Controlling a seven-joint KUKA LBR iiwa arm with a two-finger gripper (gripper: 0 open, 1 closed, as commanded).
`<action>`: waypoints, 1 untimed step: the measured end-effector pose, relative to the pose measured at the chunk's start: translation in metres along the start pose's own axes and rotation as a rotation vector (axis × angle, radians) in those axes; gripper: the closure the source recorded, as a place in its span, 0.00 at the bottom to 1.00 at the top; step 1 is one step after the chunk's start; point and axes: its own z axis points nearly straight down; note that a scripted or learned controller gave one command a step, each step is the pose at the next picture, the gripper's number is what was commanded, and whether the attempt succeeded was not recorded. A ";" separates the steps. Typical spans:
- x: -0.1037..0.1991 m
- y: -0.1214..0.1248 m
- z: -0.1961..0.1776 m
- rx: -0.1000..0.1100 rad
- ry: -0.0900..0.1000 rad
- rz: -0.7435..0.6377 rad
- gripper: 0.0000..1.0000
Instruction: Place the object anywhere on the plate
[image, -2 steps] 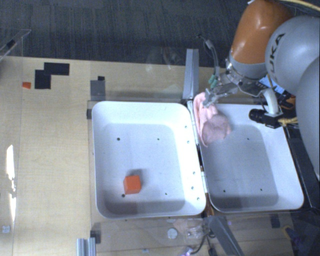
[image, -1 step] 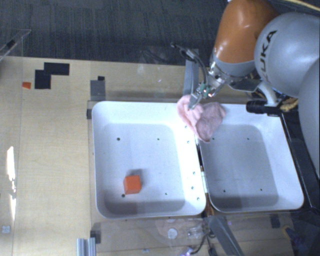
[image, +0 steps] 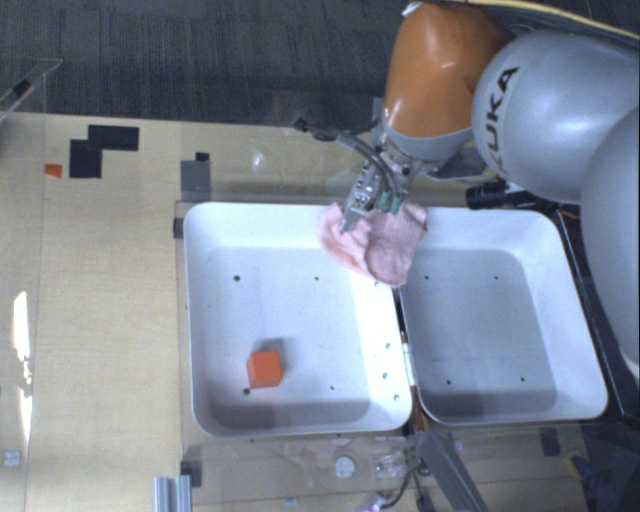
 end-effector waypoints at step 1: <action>0.024 0.046 -0.002 -0.003 -0.002 -0.401 1.00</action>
